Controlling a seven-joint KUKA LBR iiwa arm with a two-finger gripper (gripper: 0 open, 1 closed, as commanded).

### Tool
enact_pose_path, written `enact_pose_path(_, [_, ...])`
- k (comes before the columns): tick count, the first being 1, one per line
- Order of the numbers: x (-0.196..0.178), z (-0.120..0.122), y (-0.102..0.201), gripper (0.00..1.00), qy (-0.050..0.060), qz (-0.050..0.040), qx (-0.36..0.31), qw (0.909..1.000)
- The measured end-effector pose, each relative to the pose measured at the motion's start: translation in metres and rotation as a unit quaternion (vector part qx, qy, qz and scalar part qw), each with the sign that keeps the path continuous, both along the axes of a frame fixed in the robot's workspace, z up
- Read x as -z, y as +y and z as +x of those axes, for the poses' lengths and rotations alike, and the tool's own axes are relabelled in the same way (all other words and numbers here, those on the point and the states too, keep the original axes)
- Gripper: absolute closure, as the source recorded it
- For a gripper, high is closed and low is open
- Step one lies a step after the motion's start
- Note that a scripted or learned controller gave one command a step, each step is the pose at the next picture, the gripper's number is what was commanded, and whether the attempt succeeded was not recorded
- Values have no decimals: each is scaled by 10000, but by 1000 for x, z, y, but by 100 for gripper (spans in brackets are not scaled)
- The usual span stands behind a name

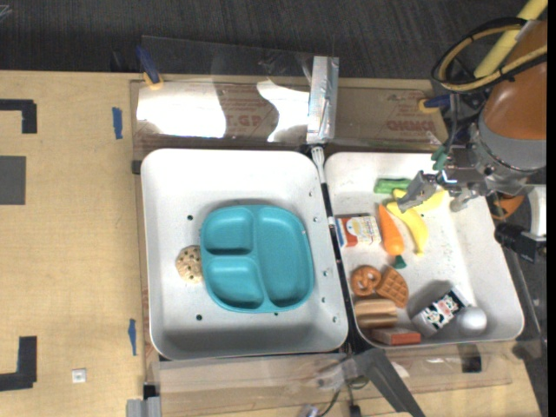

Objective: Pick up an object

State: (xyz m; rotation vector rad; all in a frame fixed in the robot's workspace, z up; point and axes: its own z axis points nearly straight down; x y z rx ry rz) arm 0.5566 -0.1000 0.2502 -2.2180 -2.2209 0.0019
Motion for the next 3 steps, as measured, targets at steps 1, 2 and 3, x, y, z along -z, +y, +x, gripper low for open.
enact_pose_path(1, [131,57,-2,0,30,0,5,10000])
enact_pose_path(2, [147,46,-8,0,-204,-36,-362,9991])
enact_pose_path(3, [147,34,-3,0,-222,-54,-491,9985])
